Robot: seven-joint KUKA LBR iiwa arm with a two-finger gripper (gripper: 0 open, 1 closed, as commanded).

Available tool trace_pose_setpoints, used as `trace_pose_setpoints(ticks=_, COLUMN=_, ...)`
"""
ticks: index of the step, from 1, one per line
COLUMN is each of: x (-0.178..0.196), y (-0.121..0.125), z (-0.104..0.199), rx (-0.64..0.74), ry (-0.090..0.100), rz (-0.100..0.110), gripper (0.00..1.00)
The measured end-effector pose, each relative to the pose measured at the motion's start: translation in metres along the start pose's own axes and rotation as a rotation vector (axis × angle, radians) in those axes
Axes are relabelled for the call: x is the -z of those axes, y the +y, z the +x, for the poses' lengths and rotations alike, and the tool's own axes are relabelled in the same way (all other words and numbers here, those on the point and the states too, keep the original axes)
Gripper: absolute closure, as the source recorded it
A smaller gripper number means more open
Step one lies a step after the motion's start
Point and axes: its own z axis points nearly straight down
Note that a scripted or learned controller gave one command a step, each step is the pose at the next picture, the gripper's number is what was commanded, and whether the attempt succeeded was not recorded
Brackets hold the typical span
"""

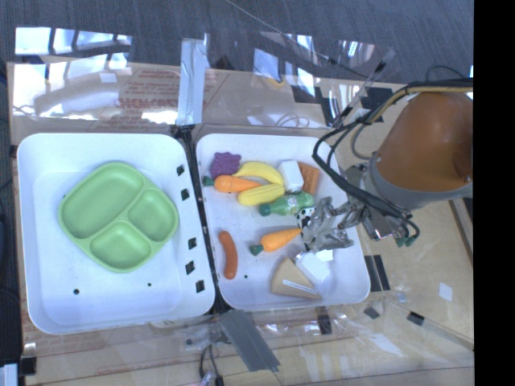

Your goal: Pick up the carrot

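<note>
Two carrots lie in our right bin; one sits just left of our end effector (its grip state we cannot tell), the other beside the banana. Left bin holds a green plate.

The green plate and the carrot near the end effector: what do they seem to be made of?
The green plate looks like moulded plastic: uniform pale green, soft sheen, three rounded compartments. The carrot seems to be toy plastic: flat orange body, smooth surface, green tip. Neither is certain.
</note>
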Motion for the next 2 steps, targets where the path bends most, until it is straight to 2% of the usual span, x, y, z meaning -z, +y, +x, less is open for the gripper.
trace_pose_setpoints(ticks=1, x=-0.0983, y=-0.0087, z=-0.0647, rx=-0.055, ry=0.013, rz=-0.011, gripper=1.00)
trace_pose_setpoints(ticks=2, x=-0.0941, y=-0.0106, z=-0.0664, rx=-0.056, ry=0.006, rz=-0.006, gripper=0.00)
